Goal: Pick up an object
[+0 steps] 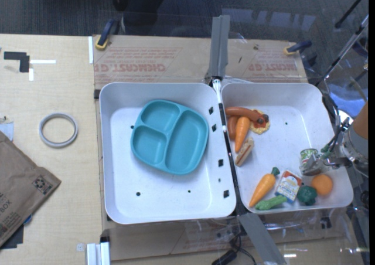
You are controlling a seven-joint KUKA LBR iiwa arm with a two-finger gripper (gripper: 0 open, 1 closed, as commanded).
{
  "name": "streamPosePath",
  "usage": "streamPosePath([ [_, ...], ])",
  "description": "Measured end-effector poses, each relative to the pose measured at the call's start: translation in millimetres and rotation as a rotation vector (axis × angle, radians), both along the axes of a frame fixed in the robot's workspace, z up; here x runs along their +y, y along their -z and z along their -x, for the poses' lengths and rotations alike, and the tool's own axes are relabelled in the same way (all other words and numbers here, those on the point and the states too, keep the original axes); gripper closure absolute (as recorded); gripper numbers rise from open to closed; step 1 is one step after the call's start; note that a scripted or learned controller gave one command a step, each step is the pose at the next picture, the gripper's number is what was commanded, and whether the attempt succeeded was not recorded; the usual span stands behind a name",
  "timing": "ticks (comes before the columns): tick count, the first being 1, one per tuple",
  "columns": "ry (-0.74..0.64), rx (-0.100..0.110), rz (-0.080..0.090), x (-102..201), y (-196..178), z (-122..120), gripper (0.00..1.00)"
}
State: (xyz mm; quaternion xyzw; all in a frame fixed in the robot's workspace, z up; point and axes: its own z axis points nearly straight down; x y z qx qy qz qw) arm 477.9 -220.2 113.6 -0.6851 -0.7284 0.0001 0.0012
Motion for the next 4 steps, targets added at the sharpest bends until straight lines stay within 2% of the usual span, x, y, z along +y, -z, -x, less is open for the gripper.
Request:
streamPosePath([
  [1,0.264,0.0,0.003,25.0,-83.0,-47.0,1.0],
  [2,0.118,0.001,0.002,41.2,-105.8,0.1,1.0],
  [3,0.117,0.003,0.003,40.9,-113.6,-0.5,1.0],
  [4,0.013,-0.001,0.003,68.9,-122.0,-26.3,1.0],
])
